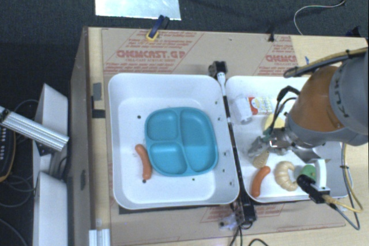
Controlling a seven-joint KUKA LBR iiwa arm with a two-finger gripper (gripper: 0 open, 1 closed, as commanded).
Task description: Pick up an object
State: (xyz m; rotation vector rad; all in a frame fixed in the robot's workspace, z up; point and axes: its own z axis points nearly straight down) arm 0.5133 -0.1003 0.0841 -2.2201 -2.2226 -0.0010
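Observation:
The grey arm with its orange band reaches in from the right over the right bin. My gripper hangs low over that bin's middle, just above an orange sausage. A pale, curled bread-like piece lies right of the sausage, with a green object beside it. A white bottle with a red label lies at the bin's back left. A yellow item peeks out from behind the wrist, partly hidden. Nothing is visibly held.
The left bin holds a blue divided plate and a second orange sausage by the plate's left side. A ridge separates the two bins. Cables trail off the bench at the front right.

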